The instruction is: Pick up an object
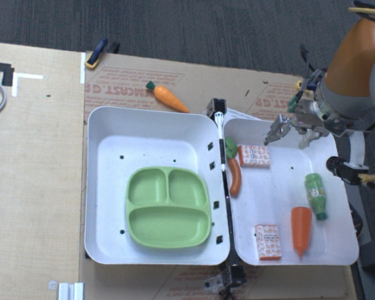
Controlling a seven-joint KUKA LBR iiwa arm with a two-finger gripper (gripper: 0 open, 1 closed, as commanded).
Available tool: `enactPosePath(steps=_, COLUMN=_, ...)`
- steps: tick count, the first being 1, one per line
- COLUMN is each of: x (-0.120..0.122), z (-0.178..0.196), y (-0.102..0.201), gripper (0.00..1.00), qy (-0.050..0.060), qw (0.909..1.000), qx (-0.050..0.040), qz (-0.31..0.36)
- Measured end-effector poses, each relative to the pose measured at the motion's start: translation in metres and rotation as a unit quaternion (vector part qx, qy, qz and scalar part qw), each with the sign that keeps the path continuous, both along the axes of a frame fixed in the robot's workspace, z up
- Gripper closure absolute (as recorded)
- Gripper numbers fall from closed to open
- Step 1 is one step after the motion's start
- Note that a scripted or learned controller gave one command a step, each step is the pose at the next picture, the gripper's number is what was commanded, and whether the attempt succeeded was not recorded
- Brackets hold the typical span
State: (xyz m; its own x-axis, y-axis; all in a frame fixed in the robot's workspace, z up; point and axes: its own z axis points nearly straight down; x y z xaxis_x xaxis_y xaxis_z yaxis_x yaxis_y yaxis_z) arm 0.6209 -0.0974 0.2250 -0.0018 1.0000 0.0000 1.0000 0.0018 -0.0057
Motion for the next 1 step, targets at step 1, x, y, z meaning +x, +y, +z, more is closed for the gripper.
enactPosePath(steps=1, x=-0.0539, z=-0.0290, y=-0.0465, gripper=0.00, qy=-0.001, qw=0.9999, qx=-0.0001, qz=-0.015)
